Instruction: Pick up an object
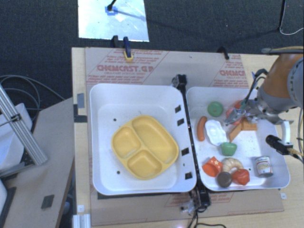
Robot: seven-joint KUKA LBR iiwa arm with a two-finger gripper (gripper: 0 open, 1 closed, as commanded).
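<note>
Objects for picking lie loose in the right white bin: a green ball at its 12 o'clock, a sausage at 9 o'clock beside a white piece, a green pepper near the middle, an orange wedge just beside it at 1 o'clock, and along the 6 o'clock edge a red-orange piece, a croissant, a brown ball, a tomato and a small tin. The gripper hangs low at the bin's 1 o'clock, touching or just above the orange wedge, and whether it is clenched or released cannot be told. The left bin holds a yellow divided plate.
</note>
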